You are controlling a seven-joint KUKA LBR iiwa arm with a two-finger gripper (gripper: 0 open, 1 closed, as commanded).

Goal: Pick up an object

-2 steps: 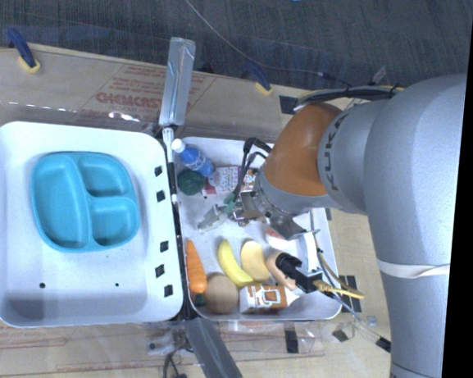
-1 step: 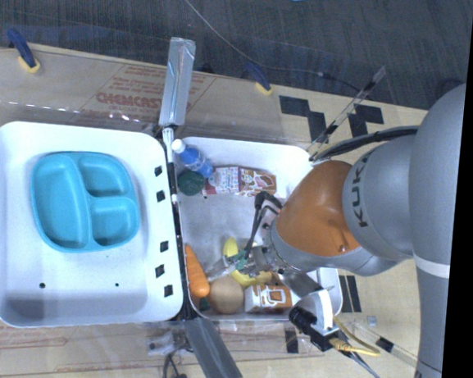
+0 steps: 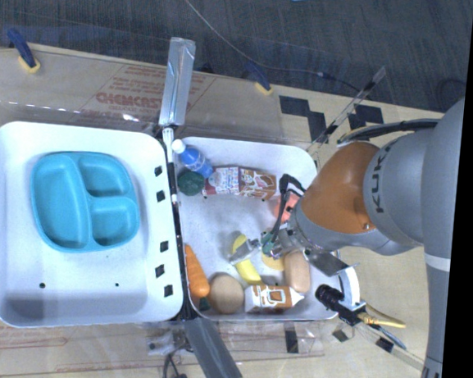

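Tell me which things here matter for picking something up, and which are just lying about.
Likely in play: hand, right bin, yellow piece, tan roll, small carton.
Lying about: blue tray in the left bin, carrot, bottle, long carton.

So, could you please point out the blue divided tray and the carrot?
blue divided tray (image 3: pixel 54 201): camera view, floor of its long compartment.
carrot (image 3: pixel 197 274): camera view, middle of its orange body.
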